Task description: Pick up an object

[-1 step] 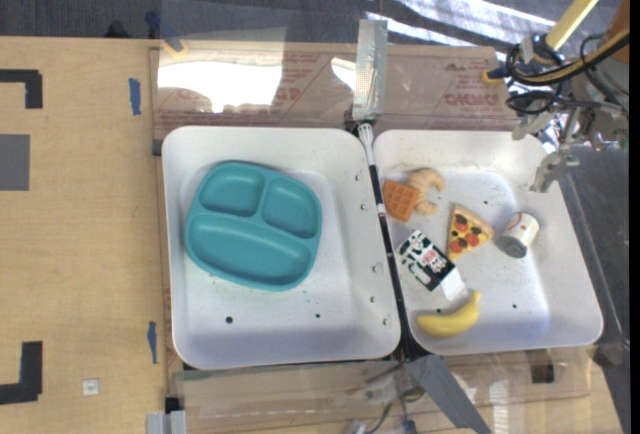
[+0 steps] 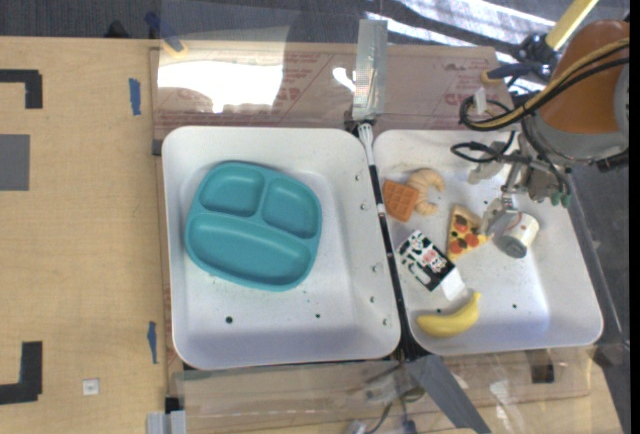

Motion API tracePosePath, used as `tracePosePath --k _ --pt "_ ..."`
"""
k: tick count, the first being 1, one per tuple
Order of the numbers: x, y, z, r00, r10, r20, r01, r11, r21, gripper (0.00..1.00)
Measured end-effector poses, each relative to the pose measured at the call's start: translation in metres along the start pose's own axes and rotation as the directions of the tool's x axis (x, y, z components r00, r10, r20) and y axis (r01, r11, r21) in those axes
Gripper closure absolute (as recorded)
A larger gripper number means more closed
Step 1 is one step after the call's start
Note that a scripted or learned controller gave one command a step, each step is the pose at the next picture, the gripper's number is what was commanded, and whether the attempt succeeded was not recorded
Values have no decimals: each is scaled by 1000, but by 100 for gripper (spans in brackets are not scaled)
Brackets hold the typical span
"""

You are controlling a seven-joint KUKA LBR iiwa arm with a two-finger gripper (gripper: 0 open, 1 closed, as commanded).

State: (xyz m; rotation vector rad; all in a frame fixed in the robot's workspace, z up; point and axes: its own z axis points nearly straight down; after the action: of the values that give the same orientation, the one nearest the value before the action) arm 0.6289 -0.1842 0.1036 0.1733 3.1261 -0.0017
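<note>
Gripper (image 2: 512, 222) hung in the right bin (image 2: 560, 307), just right of the pizza slice (image 2: 462, 232). I could not tell its state.

Grey arm (image 2: 560, 122) reaching from right, end effector (image 2: 510, 212) lowered

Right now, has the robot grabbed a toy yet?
Not yet. The banana, pizza slice, waffle, croissant and black-and-white carton all lie in the right bin. The gripper hangs above it near a grey cylinder. Grabbing and lifting remain.
</note>
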Motion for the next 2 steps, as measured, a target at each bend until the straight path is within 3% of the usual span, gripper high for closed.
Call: tracePosePath --k 1,2 --pt "-3 1 -13 1000 -1 9 1 1000 2 100" --pt "28 97 -86 935 356 0 -356 935 -3 100"
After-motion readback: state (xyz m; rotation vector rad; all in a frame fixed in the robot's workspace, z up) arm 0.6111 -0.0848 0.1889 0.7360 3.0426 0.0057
